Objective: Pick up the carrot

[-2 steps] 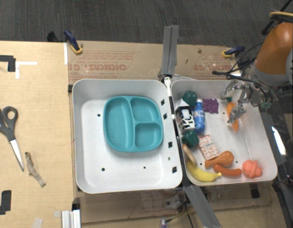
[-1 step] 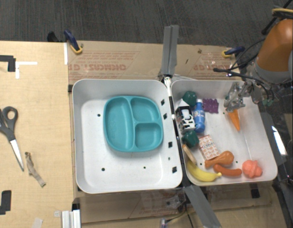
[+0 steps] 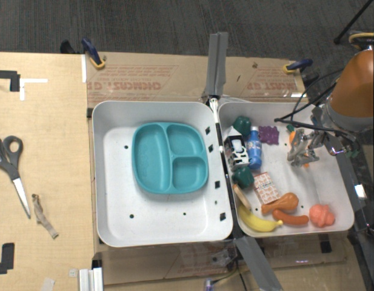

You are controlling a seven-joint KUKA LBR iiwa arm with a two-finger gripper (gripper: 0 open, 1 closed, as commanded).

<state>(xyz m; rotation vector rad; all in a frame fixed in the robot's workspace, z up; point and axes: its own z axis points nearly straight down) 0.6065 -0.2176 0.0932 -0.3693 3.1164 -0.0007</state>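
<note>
orange carrot point(image 3: 294, 219), yellow banana point(image 3: 257, 222), teal plate point(image 3: 170, 157), purple grapes point(image 3: 270, 134)

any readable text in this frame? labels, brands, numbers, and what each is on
Cardboard sheet behind the bins: large printed lettering, seen reversed and upside down, not reliably readable.
Right part of the cardboard: same kind of print, partly cut off, not readable.
Small patterned box in the right bin: red print too small to read.
Blue bottle: label blurred.
Black and white item by the divider: markings unreadable.

A teal divided plate point(image 3: 170, 157) is seen in the left bin point(image 3: 108, 180). In the right bin point(image 3: 338, 180), the carrot point(image 3: 294, 219) lies beside a banana point(image 3: 257, 222), with the gripper point(image 3: 303, 152) poised above.
</note>
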